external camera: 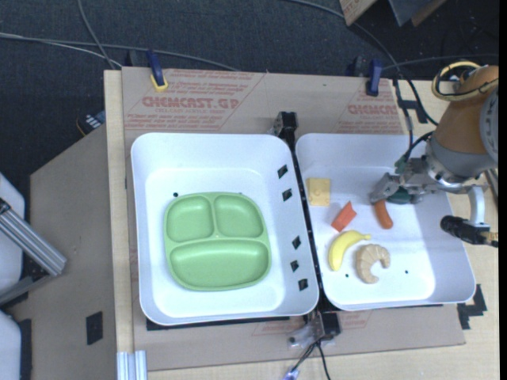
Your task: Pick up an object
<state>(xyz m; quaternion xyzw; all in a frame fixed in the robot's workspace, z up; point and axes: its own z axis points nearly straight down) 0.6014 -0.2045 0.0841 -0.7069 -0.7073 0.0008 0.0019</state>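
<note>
In the left half of the frame the left bin [146, 212] holds a green three-compartment plate [217, 240] lying flat near its middle. In the right bin [451, 279], from left to right, lie a pale yellow cheese-like block [318, 191] near the dividing edge, an orange wedge [343, 217] below and right of it, a banana [345, 247] just beside a croissant [371, 261] toward the lower part, and a small red-orange sausage-like piece [383, 214] further right. At the right of the frame the arm [467, 133] reaches in and its gripper [390, 192] sits low just above that red-orange piece, fingers slightly apart with nothing visibly between them.
</note>
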